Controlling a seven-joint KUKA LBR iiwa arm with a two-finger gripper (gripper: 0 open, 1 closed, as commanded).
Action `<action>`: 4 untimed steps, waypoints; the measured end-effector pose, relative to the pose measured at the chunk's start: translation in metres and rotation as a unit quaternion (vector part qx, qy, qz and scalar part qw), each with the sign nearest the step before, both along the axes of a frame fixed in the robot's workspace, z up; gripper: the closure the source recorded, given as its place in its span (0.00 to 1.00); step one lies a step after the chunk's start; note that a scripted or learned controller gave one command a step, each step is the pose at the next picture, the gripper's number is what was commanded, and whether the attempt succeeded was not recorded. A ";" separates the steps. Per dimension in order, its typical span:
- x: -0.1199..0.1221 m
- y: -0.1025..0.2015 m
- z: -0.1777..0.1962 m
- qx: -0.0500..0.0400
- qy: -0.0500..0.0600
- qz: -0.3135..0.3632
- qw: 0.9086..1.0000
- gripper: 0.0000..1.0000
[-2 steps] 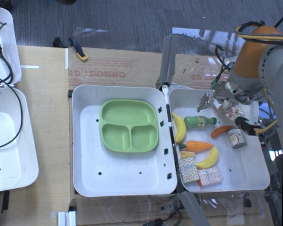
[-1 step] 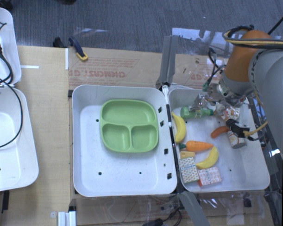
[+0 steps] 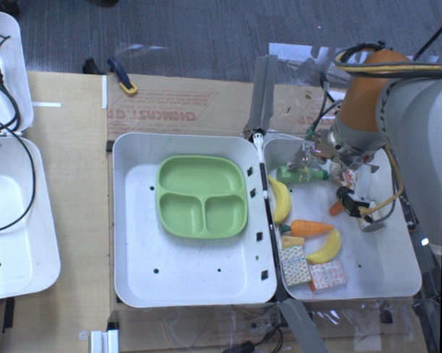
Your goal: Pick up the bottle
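My own wrist covered my gripper [image 3: 308, 162], so I could not tell how my fingers stood. The green bottle [image 3: 302, 174] showed only in part beneath me. My arm [image 3: 418, 121] ran off the right edge, and hid the right bin's [image 3: 387, 276] far corner.

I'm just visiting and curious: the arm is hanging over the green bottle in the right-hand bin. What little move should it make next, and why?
Probably a short, straight drop onto the green bottle. The gripper sits right above the bottle, which lies on its side at the back of the right bin, close to a banana. Going straight down should avoid nudging that banana.
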State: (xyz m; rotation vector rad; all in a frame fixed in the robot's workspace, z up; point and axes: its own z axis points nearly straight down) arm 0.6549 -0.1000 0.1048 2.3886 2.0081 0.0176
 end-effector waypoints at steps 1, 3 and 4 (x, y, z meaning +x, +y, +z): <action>0.001 -0.007 -0.001 0.003 0.024 0.169 0.985 0.00; 0.002 -0.015 0.000 0.005 -0.002 0.010 1.000 0.00; 0.002 -0.015 0.000 0.005 -0.002 0.009 1.000 0.00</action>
